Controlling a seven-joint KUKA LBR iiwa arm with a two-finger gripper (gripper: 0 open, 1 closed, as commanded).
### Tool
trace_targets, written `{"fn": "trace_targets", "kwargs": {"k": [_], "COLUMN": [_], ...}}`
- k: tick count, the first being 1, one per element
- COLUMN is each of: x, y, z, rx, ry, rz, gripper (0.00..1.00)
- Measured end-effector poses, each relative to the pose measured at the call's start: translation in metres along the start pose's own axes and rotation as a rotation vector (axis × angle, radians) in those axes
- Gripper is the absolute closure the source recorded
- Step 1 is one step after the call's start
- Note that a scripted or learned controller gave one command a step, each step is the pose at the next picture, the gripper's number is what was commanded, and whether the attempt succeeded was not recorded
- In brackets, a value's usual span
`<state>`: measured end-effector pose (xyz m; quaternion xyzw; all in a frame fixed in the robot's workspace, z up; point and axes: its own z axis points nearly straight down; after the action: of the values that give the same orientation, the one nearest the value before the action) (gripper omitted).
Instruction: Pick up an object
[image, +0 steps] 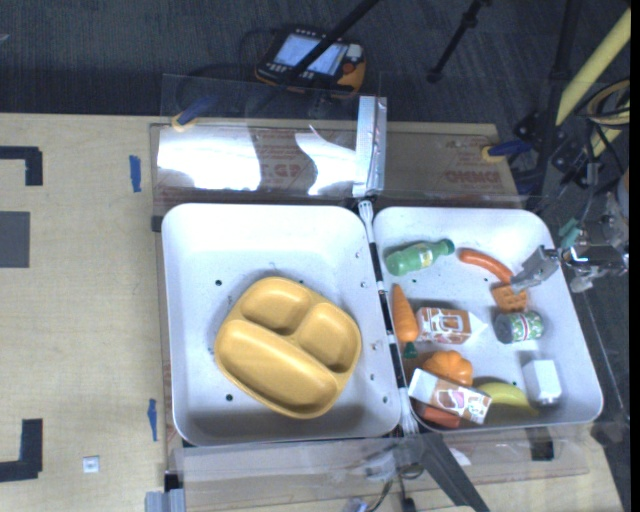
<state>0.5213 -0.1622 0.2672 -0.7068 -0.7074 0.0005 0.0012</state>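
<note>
Reaching in from the right, the gripper (541, 265) hangs over the right bin (585, 345) at its far right side, just above a small orange piece (509, 296); whether it pinches anything I cannot tell. A yellow 3-part tray (288, 346) fills the left bin (190, 300).
</note>
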Motion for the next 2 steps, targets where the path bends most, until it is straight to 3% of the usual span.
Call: {"fn": "trace_targets", "kwargs": {"k": [1, 2], "x": [-0.034, -0.027], "y": [0.093, 0.117], "z": [0.155, 0.181], "rx": [-0.005, -0.007], "ry": [-0.002, -0.001], "rz": [0.074, 0.199], "gripper": [0.0, 0.0]}}
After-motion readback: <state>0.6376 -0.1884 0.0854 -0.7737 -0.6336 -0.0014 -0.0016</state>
